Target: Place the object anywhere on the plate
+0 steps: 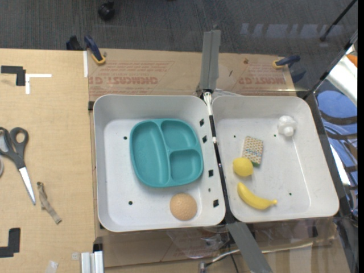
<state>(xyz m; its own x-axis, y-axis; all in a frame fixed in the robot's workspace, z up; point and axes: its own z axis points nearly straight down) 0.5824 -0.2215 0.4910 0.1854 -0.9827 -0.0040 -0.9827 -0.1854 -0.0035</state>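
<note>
Gripper state: cannot tell whether open, closed or loaded. No grasp to be assumed.

Right bin (318, 152), nearest the arm's entry side:
- Holds four loose items, well apart from the walls, presumably as pick stock within easy reach.
- White crumpled item (286, 125) near the far right corner.
- Patterned packet (253, 150) lying flat near the middle, just beside or touching the yellow ball (243, 167).
- Banana (255, 198) near the front wall, lying on its side, curve open toward the far wall.

Left bin (108, 152):
- Teal plate (167, 152) set flat near the centre, three compartments facing up, none occupied. Central, level placement likely chosen to give a wide drop target from above.
- Tan ball (183, 207) resting on the bin floor, just in front of the plate, apart from its rim.

Task object: not identifiable with certainty; any of the five loose items possible, and none on the plate. Placement judged not yet done.

Beyond the bins:
- Scissors (17, 158) on the cardboard at far left, well apart from both bins.
- Blue clamp (95, 49) at the far edge, apparently pinning the cardboard sheet.
</note>
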